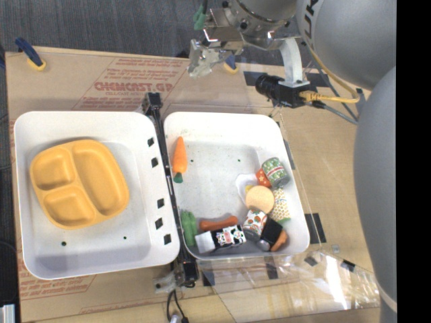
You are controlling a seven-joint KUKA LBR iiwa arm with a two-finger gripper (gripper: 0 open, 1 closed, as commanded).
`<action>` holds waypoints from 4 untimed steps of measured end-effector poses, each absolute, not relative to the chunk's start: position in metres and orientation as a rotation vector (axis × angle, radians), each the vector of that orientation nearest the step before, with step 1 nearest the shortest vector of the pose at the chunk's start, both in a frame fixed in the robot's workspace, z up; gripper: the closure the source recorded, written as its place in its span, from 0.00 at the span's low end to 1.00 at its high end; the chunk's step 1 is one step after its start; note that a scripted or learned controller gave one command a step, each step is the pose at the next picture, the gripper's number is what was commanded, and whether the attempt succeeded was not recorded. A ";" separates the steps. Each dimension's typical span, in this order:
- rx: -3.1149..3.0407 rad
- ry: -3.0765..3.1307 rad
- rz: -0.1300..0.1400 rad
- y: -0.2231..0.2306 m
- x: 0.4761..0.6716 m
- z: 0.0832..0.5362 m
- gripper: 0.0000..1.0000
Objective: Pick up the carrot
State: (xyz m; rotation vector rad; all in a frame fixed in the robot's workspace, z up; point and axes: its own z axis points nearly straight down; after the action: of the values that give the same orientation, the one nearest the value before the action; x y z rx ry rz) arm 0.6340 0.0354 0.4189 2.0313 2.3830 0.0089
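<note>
Camera view, looking down at a slant, puts the gripper (202,60) high at the top centre, hanging over the cardboard-covered worktop (101,79) just beyond the far rim of the right bin (269,123); nothing lies between its fingers, but whether they are spread or closed I cannot tell at this size. From there the carrot (179,157) lies toward the near side of the view and slightly to the left, inside the right bin, close against that bin's left wall and just beside the black divider (160,173) where the two bins meet. Its long axis runs nearly straight from far to near, with only a slight tilt, so it sits roughly parallel to the wall; the orange body is at the far end and a small green top at the near end. It rests alone on bare bin floor, well apart from the cluster of toy foods and small packages (262,207) heaped in the near right corner, and apart from a second orange piece (219,223) lying crosswise near the front wall. By my reading, the reach has yet to begin, and the wall's closeness leaves little room on that side. A yellow divided plate (77,180) sits in the left bin (27,254).
</note>
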 end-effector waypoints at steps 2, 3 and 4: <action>1.889 2.515 -0.012 -0.039 0.490 0.219 1.00; 1.461 2.774 0.002 -0.036 0.507 0.334 1.00; 1.581 2.729 -0.012 -0.075 0.552 0.195 1.00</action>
State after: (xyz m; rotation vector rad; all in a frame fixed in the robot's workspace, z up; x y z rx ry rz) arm 0.5521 -0.0748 0.1953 1.5812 2.7291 -0.0122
